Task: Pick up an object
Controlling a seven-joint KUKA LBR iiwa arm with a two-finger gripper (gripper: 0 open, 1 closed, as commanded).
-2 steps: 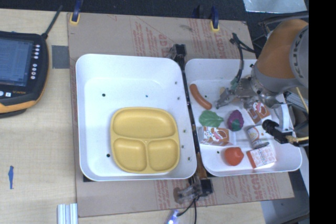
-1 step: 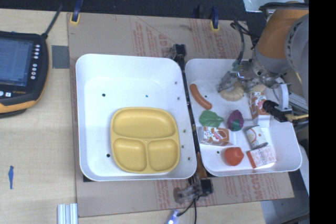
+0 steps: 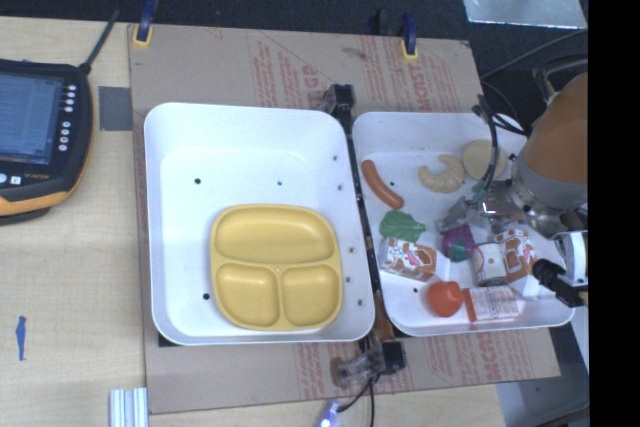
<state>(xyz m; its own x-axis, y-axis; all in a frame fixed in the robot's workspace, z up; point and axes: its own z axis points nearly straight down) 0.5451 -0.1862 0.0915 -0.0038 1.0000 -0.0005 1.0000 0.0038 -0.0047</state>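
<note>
My gripper (image 3: 478, 211) hangs low over the middle of the right bin (image 3: 400, 130), under the arm's orange band (image 3: 560, 137). Just below it lies a small purple object (image 3: 458, 241). Around it in the same bin are a reddish-brown sausage (image 3: 381, 184), a beige pastry-like piece (image 3: 441, 175), a green item (image 3: 401, 225), a red tomato (image 3: 444, 297), a printed packet (image 3: 409, 260) and a white-and-orange carton (image 3: 503, 258). The arm hides part of the bin's right side. Nothing is seen held by the gripper.
The left bin (image 3: 180, 145) holds a yellow divided plate (image 3: 277, 266). Both bins sit on a cardboard sheet (image 3: 290, 65) clamped at its far edge. A control tablet (image 3: 40, 130) lies on the bench at far left.
</note>
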